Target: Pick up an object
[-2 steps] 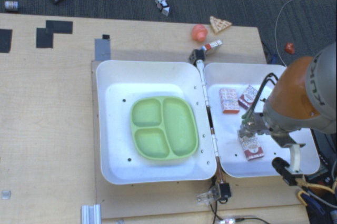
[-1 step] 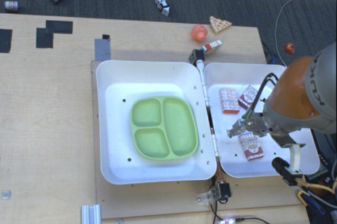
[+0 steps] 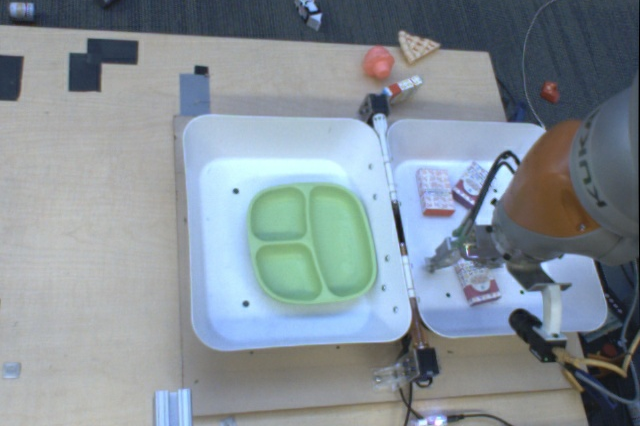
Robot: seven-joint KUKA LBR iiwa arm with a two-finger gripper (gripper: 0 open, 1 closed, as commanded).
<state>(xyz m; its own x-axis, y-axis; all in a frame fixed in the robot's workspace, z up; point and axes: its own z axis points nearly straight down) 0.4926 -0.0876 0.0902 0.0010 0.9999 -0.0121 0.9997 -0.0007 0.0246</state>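
- Approach step, by my reading — the gripper (image 3: 455, 254) hangs low in the right bin (image 3: 430, 314), holding nothing that can be seen.
- How far the fingers stand apart I cannot tell.
- Nearest target: a red-and-white packet (image 3: 480, 285) just right of the fingertips; two more packets (image 3: 435, 190) lie beyond.
- Next: centre over it, then close.
- Packet printing is too small to read.

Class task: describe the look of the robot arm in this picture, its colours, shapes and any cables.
The arm is a thick rounded grey body with a broad orange band above the wrist. A thin black cable loops along its side. Its gripper is small, of grey metal with dark parts.
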